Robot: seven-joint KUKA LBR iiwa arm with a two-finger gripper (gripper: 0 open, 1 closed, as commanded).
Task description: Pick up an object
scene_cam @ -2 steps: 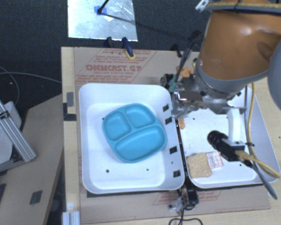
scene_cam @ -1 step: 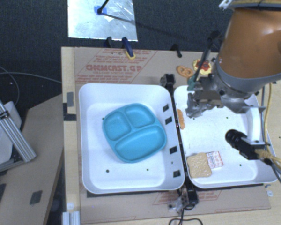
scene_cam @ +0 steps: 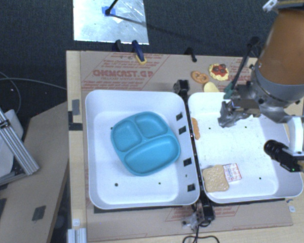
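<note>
Gripper (scene_cam: 227, 118) hangs over the right bin (scene_cam: 253, 191) near its far edge; jaw state cannot be told. Cracker (scene_cam: 215, 178) and small packet (scene_cam: 232, 172) lie touching near its front edge.

Plastics, board and metal around the blue tray

The blue tray (scene_cam: 144, 143) looks smooth, glossy plastic; the left bin (scene_cam: 99, 186) under it is smooth white plastic; behind it lies matt printed cardboard (scene_cam: 124, 74), and further back a shiny metal sheet (scene_cam: 109, 14).
</note>
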